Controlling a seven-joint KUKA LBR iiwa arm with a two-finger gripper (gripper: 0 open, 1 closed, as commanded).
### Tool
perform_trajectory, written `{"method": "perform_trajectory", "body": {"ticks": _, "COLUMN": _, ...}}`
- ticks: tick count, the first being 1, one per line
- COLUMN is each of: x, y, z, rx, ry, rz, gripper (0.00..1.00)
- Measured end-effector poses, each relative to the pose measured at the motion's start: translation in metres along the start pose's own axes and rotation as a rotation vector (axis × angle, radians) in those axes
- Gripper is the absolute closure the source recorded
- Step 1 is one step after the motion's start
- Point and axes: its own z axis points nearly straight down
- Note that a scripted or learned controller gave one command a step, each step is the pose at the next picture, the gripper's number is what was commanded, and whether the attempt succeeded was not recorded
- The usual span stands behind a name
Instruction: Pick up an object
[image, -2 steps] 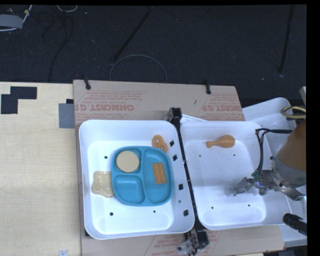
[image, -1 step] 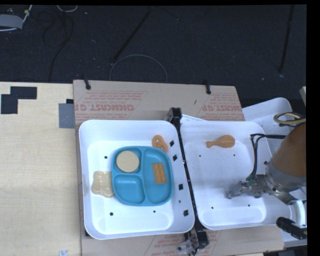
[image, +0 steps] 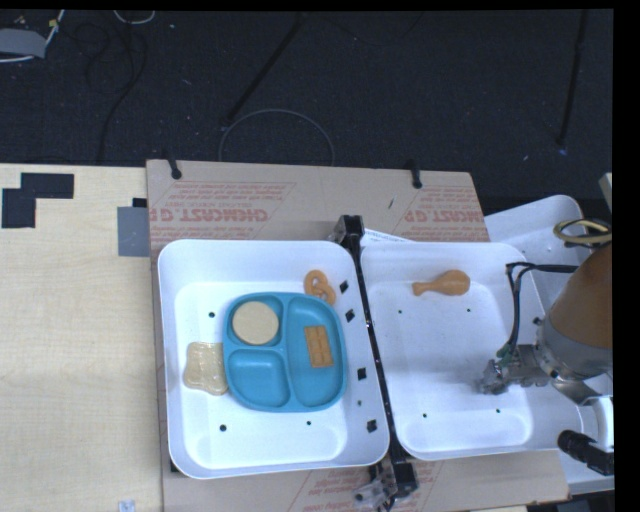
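1. The gripper (image: 497, 378) is sitting low over the floor of the right bin (image: 440, 440), toward that bin's 4 o'clock side, with the grey arm (image: 585, 330) coming in from 3 o'clock.
2. Whether the claw is apart or together cannot be told; nothing is showing between its tips.
3. A tan drumstick-shaped toy (image: 443, 285) is lying in the right bin near 12 o'clock, well apart from the gripper, with bare white floor between them.
4. In the left bin (image: 190, 440) a blue divided tray (image: 285, 395) is sitting at the centre, carrying a round beige disc (image: 254, 322) at its 10 o'clock compartment and an orange cracker-like piece (image: 318, 346) at its 3 o'clock compartment.
5. A pale bread-like slice (image: 205, 368) is lying just beside the tray at 9 o'clock.
6. An orange pretzel (image: 320, 286) is resting at the tray's 1 o'clock, close to the black divider (image: 365, 340) between the bins.
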Motion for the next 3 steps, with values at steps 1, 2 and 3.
{"method": "perform_trajectory", "body": {"ticks": 1, "x": 0.0, "y": 0.002, "z": -0.062, "rx": 0.0, "ry": -0.001, "rz": -0.006, "gripper": 1.0}}
{"method": "perform_trajectory", "body": {"ticks": 2, "x": 0.001, "y": 0.008, "z": -0.105, "rx": -0.001, "ry": -0.002, "rz": -0.006, "gripper": 1.0}}
{"method": "perform_trajectory", "body": {"ticks": 3, "x": 0.0, "y": 0.009, "z": -0.148, "rx": -0.002, "ry": -0.002, "rz": -0.007, "gripper": 1.0}}
